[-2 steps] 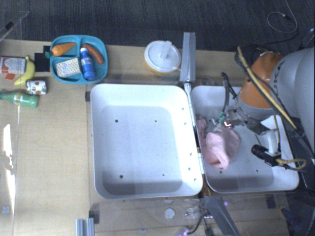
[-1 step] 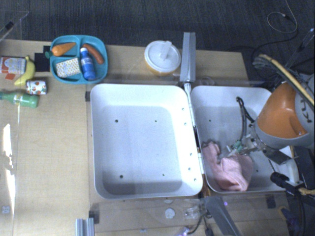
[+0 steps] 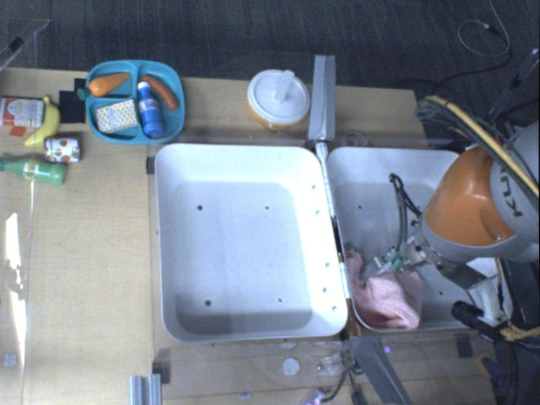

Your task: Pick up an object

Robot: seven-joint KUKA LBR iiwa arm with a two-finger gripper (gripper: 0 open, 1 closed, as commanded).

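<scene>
My gripper [image 3: 391, 262] is down in the right bin [image 3: 371, 184], close to its near left corner, directly above a crumpled pink cloth [image 3: 386, 298]. The cloth lies heaped against the bin's left wall and near wall, filling that corner. My fingers sit at the cloth's upper edge, touching or nearly touching it, but they are small and dark against the fabric, so I cannot tell whether they are spread or closed, nor whether any cloth is caught between them. My orange wrist band [image 3: 464, 201] hangs over the right half of this bin, and a black cable [image 3: 403, 199] loops from it down toward the gripper.

The left bin [image 3: 245, 234] stands just beside the right one, their walls meeting along a grey divider rail [image 3: 321, 99] that runs on to the far edge of the bench [image 3: 76, 268].

Along the far edge, just behind the left bin's far right corner, stands a white lidded cup [image 3: 278, 98] on a yellow base. Toward the far left corner rests a blue divided tray [image 3: 135, 99] holding a toy carrot [image 3: 110, 83], a blue bottle [image 3: 150, 108] and a hot dog [image 3: 164, 92]. By the left edge lie a banana [image 3: 44, 123], a small can [image 3: 62, 149] and a green bottle [image 3: 34, 170] on its side.
</scene>
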